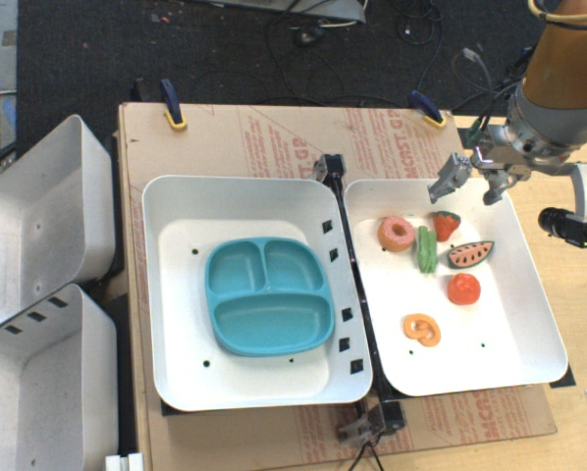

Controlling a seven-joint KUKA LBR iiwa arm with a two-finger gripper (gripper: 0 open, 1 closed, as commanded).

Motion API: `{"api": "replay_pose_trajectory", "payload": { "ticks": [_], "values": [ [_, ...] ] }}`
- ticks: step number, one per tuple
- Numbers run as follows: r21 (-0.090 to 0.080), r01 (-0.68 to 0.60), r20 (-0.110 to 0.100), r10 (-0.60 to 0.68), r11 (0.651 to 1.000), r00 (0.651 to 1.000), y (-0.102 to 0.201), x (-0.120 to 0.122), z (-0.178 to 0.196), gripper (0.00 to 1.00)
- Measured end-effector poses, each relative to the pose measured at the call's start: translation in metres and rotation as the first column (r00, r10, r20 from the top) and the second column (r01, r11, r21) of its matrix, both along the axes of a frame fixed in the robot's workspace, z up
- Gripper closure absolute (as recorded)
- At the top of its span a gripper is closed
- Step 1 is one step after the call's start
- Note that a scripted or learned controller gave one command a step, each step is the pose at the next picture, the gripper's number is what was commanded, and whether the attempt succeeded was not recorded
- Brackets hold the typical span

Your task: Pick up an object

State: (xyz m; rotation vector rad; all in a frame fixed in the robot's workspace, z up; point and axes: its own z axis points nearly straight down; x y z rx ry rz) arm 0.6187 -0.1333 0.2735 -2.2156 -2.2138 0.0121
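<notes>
Six toy foods point(427, 248) (right bin point(529, 361)); one teal plate point(270, 295).

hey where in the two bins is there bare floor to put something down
Right bin: the near strip below the pretzel is bare, as is the near right corner. Its far half is crowded with the donut, cucumber, strawberry, watermelon slice and tomato. Left bin: only narrow margins around the blue tray.
</notes>
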Motion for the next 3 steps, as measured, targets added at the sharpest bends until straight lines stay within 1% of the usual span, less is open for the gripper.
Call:
{"api": "replay_pose_trajectory", "payload": {
  "ticks": [1, 2, 3],
  "values": [
    [-0.002, -0.002, 0.012, 0.002, 1.0, 1.0, 0.0, 0.002, 0.008, 0.0],
    [-0.001, -0.001, 0.008, 0.001, 1.0, 1.0, 0.004, 0.007, -0.055, 0.0],
    [-0.001, 0.001, 0.007, -0.001, 1.0, 1.0, 0.001, 0.003, -0.118, 0.0]
  ]
}}
